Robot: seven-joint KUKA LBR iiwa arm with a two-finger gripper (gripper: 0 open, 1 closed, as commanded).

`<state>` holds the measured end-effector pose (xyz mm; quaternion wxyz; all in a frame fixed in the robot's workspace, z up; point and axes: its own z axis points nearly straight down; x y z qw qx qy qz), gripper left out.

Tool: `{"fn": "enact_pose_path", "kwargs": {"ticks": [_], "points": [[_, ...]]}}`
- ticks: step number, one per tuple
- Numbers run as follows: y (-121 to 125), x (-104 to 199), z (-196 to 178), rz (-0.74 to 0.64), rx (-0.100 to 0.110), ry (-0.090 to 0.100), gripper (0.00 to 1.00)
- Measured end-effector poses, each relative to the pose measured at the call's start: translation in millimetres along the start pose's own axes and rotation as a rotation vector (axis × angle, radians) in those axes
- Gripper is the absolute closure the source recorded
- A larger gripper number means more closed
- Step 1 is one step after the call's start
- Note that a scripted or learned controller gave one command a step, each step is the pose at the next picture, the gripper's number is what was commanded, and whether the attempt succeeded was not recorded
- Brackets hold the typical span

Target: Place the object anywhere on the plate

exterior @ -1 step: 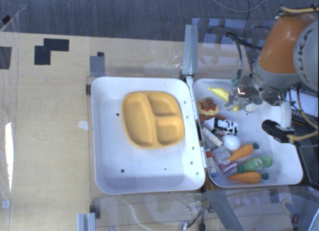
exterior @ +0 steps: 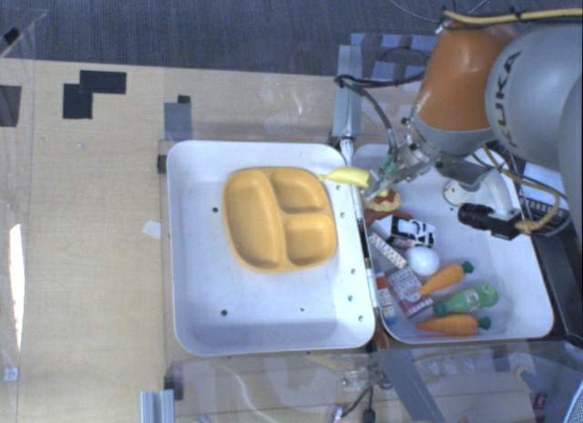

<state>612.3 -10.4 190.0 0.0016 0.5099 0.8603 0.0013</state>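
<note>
A yellow divided plate lies in the left white bin, toward its upper middle. A small yellow banana hangs over the rim between the two bins, just off the plate's upper right corner. Its right end sits between the fingers of my gripper, which is shut on it. The arm comes down from the upper right, with its orange band above the wrist.
The right bin holds a red and yellow toy just under the gripper, a black and white piece, a white egg, two carrots, a green bottle and small packets. Cables trail by the arm.
</note>
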Motion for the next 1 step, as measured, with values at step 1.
{"fn": "enact_pose_path", "kwargs": {"ticks": [1], "points": [[-0.1,-0.3,-0.3,0.001,0.0,0.0,0.0]]}}
